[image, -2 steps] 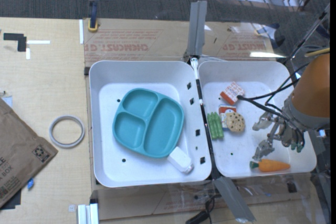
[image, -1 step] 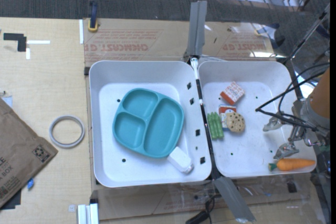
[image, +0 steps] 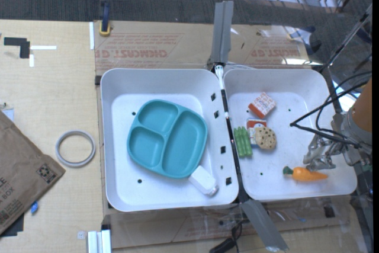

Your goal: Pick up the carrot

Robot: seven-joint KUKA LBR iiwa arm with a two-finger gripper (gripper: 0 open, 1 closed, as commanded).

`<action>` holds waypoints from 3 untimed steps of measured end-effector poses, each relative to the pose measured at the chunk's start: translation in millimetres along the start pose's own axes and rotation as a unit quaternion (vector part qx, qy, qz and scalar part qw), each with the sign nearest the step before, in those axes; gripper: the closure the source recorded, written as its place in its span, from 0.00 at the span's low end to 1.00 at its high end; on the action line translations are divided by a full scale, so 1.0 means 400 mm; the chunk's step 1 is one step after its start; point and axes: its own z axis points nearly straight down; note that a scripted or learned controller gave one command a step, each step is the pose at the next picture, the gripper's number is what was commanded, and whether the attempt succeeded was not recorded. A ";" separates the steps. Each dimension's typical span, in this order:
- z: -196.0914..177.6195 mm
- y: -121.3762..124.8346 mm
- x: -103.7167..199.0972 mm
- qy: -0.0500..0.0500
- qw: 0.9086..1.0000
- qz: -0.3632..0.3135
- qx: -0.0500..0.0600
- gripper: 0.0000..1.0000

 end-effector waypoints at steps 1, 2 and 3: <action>-0.234 0.111 -0.115 0.008 0.988 -0.153 -0.004 1.00; -0.356 0.175 -0.185 0.007 0.976 -0.216 -0.005 1.00; -0.467 0.225 -0.188 0.007 0.948 -0.318 -0.005 1.00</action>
